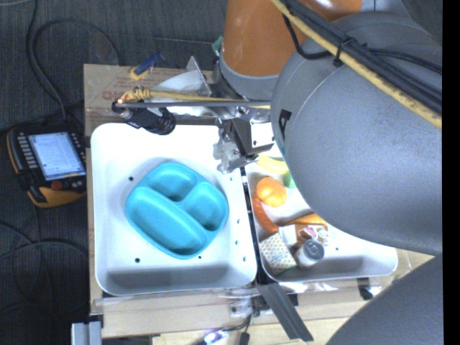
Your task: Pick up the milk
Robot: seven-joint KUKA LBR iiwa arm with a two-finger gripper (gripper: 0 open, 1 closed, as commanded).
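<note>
The milk (310,237) is a small carton with an orange label and a grey round cap. It lies in the right bin (374,266) near the front, partly under the arm's grey body. My gripper (228,157) hangs over the far end of the wall between the two bins, well up and to the left of the milk. Nothing shows in it.
A blue divided plate (177,207) fills the middle of the left bin (108,192). In the right bin lie an orange (269,190), a yellow banana (272,165), a long orange piece (262,218) and a patterned packet (277,251). The arm hides much of the right bin.
</note>
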